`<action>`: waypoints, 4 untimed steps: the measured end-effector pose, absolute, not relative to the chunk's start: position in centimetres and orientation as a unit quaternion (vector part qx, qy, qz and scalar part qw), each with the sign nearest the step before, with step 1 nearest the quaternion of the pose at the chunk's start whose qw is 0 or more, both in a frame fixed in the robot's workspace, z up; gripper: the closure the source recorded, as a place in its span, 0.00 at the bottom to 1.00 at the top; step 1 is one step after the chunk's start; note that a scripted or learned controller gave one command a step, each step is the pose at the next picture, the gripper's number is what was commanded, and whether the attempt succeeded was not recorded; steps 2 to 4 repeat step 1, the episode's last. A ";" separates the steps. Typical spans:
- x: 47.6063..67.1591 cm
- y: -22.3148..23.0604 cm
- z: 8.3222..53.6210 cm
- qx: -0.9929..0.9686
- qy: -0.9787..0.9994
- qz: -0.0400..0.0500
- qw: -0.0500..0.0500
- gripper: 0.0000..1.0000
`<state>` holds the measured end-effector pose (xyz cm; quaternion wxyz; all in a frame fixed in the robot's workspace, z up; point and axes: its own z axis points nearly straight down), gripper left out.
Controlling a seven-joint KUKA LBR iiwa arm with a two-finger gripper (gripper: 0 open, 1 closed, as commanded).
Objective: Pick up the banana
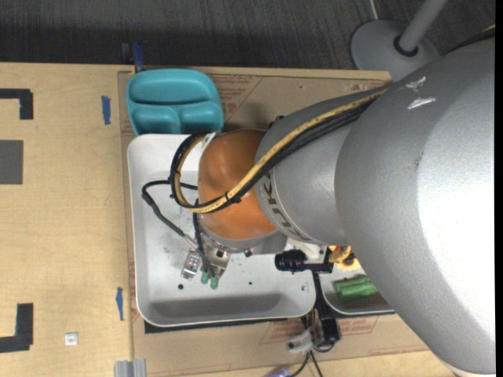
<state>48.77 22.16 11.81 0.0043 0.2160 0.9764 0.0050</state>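
1. Bench (63, 210) of tan board carries two shallow white bins side by side; my arm (377, 187) reaches in from the right and covers most of the right one.
2. My orange band (232, 187) hangs over the middle of the left bin (145, 234), with black and yellow cables (228, 199) looped across it.
3. My gripper (206, 269) points down at the left bin's floor, a little near of its middle, with small green tips showing at its lower end.
4. Whether my jaws stand wide or narrow I cannot tell: my own wrist hides them, and I see nothing held there.
5. A teal moulded piece (174, 104) lies at the far edge of the left bin, well apart from my gripper.
6. In the visible near-left corner of the right bin (357, 309) lies a green object (354, 289).
7. Just far of it, a yellow scrap (343, 253) peeks out from under my arm; it is too little to say whether that is the banana.
8. Dark specks dot the left bin's floor near my gripper.
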 end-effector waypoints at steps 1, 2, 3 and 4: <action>49.8 22.6 8.8 0.388 0.922 0.003 0.001 1.00; 49.8 22.6 8.8 0.388 0.922 0.003 0.001 1.00; 49.8 22.6 8.8 0.388 0.922 0.003 0.001 1.00; 49.8 22.6 8.8 0.388 0.922 0.003 0.001 1.00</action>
